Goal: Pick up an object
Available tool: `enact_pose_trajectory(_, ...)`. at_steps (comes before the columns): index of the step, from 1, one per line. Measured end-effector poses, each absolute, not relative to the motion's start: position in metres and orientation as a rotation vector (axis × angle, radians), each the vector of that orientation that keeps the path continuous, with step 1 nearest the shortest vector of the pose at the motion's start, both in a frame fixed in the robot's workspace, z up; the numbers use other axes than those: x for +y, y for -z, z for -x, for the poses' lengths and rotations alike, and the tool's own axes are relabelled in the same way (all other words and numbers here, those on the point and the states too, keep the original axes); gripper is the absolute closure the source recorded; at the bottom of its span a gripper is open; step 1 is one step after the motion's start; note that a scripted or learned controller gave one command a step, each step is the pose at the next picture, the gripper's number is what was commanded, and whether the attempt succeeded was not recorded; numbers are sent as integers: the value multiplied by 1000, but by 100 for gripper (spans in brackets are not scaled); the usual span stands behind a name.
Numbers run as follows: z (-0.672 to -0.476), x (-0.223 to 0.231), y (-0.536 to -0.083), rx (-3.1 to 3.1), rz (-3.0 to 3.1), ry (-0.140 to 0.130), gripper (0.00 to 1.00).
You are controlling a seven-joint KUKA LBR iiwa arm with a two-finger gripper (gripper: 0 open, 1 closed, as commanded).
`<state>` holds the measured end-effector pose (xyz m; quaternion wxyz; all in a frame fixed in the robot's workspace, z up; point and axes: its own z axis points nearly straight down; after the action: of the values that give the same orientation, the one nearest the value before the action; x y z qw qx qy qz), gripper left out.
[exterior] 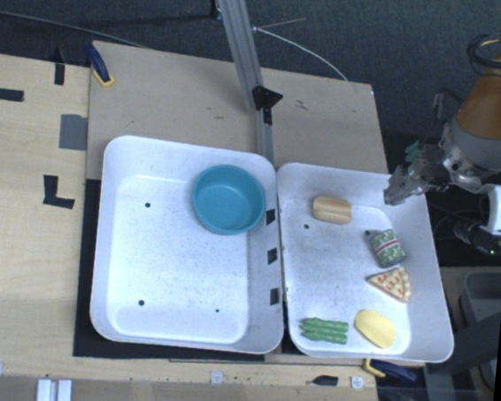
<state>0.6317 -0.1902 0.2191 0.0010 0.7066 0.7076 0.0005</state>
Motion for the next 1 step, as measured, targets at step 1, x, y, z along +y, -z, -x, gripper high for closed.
enact_pose_trajectory(1, -634, -129, -212, 2231, -2216, 0, 100)
